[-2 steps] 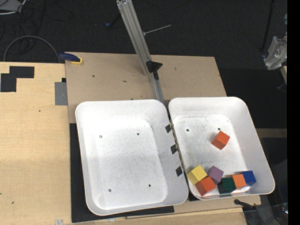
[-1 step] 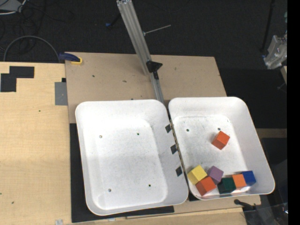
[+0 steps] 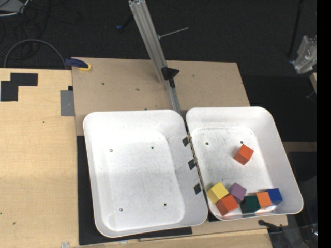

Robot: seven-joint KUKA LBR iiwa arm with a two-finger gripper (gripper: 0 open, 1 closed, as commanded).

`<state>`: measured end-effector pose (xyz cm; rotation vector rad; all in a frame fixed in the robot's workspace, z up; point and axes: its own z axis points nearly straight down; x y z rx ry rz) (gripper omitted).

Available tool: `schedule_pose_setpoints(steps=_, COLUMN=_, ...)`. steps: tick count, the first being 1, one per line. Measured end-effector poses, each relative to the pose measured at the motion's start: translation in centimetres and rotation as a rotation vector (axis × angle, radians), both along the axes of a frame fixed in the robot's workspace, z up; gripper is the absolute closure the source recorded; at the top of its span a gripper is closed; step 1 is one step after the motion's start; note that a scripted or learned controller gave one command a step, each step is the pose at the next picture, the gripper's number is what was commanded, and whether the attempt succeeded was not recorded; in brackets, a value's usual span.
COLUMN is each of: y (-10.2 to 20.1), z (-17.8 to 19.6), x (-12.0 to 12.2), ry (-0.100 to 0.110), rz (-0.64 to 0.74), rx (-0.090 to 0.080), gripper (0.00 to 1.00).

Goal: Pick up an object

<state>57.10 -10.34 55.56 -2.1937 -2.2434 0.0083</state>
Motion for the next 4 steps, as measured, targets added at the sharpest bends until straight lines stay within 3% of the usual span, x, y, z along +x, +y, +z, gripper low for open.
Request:
schedule_pose_setpoints(steps=1, y=0.1, z=0.9, x=0.1, ry=0.002, rz=0.008, rx=0.0, gripper=1.0)
schedule_pose_setpoints(steps=2, y=-0.2, z=-1.7, x=-1.3, ry=0.0, rz=-0.014, rx=0.001, gripper=1.0)
schedule_pose_setpoints(steps=3, y=-2.9, z=-6.3, x=3.2, ry=0.002, rz=-0.024, rx=0.001, gripper=1.0)
schedule_pose_setpoints(steps=4, y=4.3, z=-5.7, x=5.6, ry=-0.005, rz=-0.015, rx=0.003, gripper=1.0)
